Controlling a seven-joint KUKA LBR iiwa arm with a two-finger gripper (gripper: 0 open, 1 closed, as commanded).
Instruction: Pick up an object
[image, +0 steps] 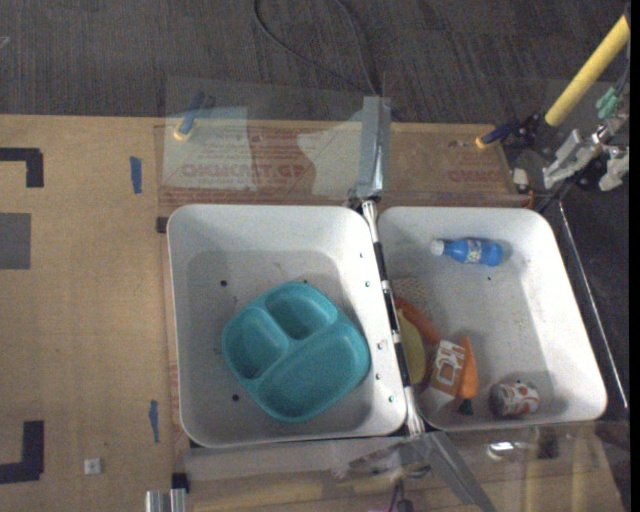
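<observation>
Approach step, nothing picked yet. Parked at two o'clock, off the bins: gripper (580, 158), jaw state impossible to tell. Next: choose a target, swing over it, descend.

Left bin (190, 235): one teal divided plate (296, 350), dead centre. Right bin (570, 300): one blue bottle (468, 250) at twelve, one orange packet (455, 368) at six, one round ball (514, 398) at five, perhaps one yellowish piece (411, 335) at nine.
</observation>
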